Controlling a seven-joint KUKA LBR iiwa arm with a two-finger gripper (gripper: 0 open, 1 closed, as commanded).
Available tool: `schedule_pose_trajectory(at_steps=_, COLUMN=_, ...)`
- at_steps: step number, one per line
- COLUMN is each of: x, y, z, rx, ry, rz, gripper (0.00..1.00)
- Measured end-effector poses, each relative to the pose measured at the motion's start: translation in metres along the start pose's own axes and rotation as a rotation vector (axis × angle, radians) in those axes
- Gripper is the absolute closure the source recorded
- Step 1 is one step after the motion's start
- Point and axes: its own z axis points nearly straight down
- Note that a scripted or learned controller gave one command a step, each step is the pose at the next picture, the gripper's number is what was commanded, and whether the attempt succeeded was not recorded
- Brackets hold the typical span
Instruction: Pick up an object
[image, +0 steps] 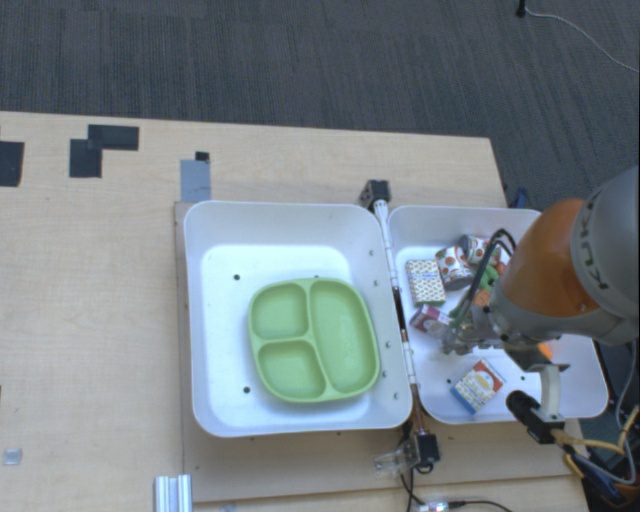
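The right bin (590, 395) holds several small things. A pale packet with a dotted pattern (426, 281) lies near its left wall, and a colourful wrapper (460, 258) sits behind it. A small dark red item (428, 318) lies in the middle left, and a blue, white and orange box (477, 385) rests towards the front. My gripper (462, 336) is low in this bin, just right of the dark red item and behind the box. The wrist and orange band (545, 265) hide the bin's right part.
The left bin (215, 300) holds a light green divided plate (313, 340) with three compartments. A ridge (395, 300) separates the two bins. Black and grey markers (100, 148) lie on the wooden bench at the far left.
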Motion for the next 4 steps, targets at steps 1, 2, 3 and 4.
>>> schedule_pose_trajectory(at_steps=1, x=0.0, y=0.0, z=0.0, rx=0.001, ry=0.0, rz=0.001, gripper=0.0)
schedule_pose_trajectory(at_steps=2, x=0.001, y=0.001, z=-0.01, rx=-0.003, ry=0.0, rz=-0.002, gripper=1.0)
schedule_pose_trajectory(at_steps=3, x=0.001, y=0.001, z=-0.01, rx=-0.003, ry=0.0, rz=-0.001, gripper=0.0)
schedule_pose_trajectory(at_steps=4, x=-0.008, y=-0.006, z=0.015, rx=0.016, ry=-0.004, rz=0.003, gripper=0.0)
